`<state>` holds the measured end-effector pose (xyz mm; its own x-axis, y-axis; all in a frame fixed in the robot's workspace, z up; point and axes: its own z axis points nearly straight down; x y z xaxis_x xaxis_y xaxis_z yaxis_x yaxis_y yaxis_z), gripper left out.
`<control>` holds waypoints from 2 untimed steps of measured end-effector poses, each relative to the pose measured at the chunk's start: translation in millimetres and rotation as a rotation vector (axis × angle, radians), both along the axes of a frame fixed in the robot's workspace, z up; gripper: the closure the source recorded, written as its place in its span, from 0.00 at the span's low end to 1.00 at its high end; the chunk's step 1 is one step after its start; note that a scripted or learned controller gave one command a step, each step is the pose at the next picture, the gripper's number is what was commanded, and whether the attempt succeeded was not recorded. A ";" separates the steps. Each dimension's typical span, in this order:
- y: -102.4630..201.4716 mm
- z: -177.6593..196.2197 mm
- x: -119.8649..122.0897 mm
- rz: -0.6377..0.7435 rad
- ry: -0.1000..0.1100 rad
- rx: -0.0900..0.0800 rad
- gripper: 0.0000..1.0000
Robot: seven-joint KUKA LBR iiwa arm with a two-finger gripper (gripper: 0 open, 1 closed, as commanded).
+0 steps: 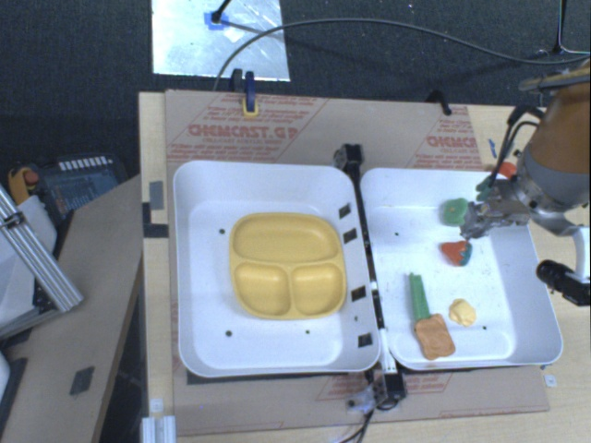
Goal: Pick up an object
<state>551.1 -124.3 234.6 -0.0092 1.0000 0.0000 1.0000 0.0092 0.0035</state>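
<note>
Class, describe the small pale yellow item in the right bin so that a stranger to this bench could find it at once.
Start at the right bin, the one without the yellow tray. Look toward its near right corner: the pale yellow lump lies there, just right of the green-handled brush. It is the bin's only yellow, rounded piece.

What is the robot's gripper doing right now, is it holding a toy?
Gripper: low in the right bin, just above the red toy and beside the green toy. Whether it is open, closed or holding anything cannot be told.

Arm (560, 146) reaching from right, hand (473, 226) lowered, angled left.
</note>
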 end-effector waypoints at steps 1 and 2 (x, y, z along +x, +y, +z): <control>48.4 -11.6 21.9 0.000 0.001 0.001 1.00; 94.6 -18.9 45.4 0.000 0.001 0.000 1.00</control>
<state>596.5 -29.6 215.7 -0.0091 1.0000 0.0004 1.0000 0.0091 0.0028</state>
